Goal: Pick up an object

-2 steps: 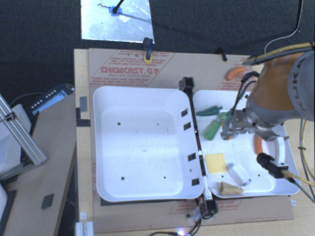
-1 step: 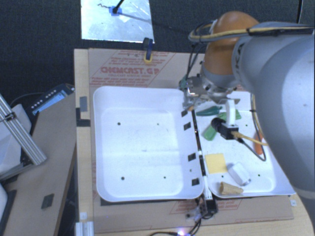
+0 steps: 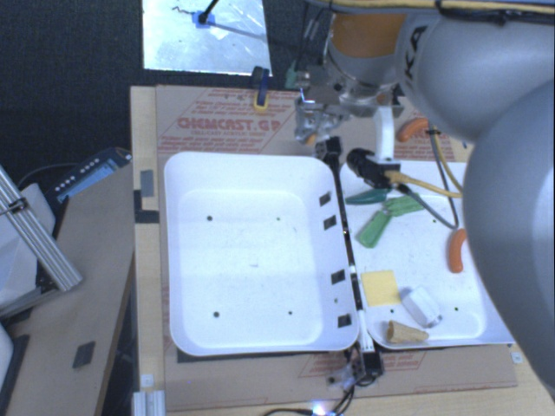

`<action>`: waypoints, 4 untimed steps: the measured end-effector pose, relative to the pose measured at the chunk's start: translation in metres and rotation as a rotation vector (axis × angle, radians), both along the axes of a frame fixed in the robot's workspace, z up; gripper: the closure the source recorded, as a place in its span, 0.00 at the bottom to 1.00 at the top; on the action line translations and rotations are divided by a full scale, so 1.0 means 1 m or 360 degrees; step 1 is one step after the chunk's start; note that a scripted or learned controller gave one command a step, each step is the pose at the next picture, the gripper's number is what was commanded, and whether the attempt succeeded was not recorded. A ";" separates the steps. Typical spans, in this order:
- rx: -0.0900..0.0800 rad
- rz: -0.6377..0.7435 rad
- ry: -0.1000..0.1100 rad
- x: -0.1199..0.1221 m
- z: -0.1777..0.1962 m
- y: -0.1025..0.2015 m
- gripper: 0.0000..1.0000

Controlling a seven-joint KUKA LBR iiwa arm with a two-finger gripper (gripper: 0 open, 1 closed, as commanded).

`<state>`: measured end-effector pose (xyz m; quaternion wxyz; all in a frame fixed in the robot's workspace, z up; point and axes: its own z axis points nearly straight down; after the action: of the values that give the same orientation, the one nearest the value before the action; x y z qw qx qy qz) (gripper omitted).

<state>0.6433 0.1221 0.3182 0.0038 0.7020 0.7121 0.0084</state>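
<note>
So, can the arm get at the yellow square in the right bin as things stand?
Probably yes. The yellow square lies flat in the right bin with nothing on top; a white piece sits close beside it, apart, and might crowd the gripper.

Left bin (image 3: 251, 250) lies open; right bin (image 3: 434, 271) crowded, arm (image 3: 486, 102) overhanging it.

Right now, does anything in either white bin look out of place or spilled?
Nothing stands out. The right white bin holds loose items, a flat yellow square, a green plastic piece and an orange carrot-shaped toy, all lying inside its walls. The gripper hangs near the bins' far edge.
</note>
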 end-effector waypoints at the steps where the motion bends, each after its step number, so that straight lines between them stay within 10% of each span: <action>1: -0.0004 -0.0004 0.0021 -0.010 0.015 0.071 1.00; 2: 0.0004 -0.0009 -0.0002 -0.038 0.171 0.094 1.00; 4: -0.0005 -0.0010 0.0024 -0.159 0.188 0.095 1.00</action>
<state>0.4839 0.2168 0.5061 -0.0005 0.7042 0.7100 0.0018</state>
